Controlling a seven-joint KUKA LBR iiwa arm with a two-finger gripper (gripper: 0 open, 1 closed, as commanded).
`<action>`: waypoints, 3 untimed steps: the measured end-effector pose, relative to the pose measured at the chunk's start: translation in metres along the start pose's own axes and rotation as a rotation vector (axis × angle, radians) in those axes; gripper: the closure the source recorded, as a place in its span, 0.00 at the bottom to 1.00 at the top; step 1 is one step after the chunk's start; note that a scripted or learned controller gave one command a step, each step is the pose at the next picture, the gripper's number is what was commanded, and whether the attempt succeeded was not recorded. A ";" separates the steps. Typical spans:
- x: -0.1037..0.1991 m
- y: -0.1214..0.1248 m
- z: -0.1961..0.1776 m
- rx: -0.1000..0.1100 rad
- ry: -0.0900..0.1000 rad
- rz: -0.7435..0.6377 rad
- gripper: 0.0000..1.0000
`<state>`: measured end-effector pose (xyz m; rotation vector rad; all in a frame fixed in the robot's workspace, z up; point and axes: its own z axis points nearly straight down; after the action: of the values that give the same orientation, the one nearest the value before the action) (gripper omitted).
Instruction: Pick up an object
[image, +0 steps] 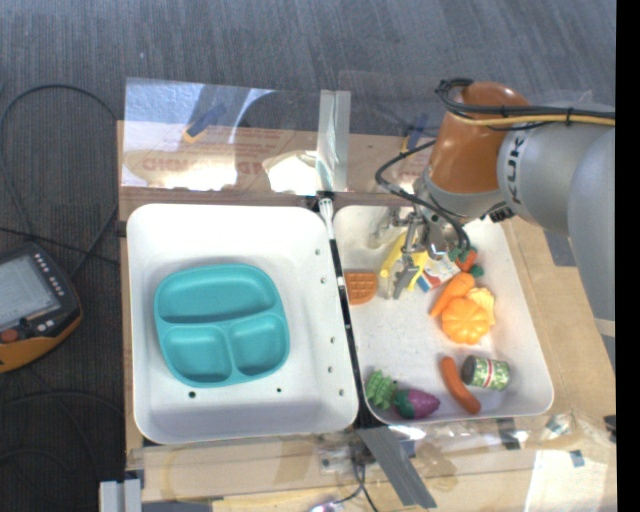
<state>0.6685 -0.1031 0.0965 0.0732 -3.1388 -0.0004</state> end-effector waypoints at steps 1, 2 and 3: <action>-0.001 0.000 -0.007 0.002 0.000 0.000 1.00; -0.004 0.071 -0.086 -0.001 -0.003 -0.041 1.00; -0.004 0.071 -0.085 0.000 -0.002 -0.041 0.00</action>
<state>0.6692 -0.0320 0.1819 0.1375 -3.1391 -0.0013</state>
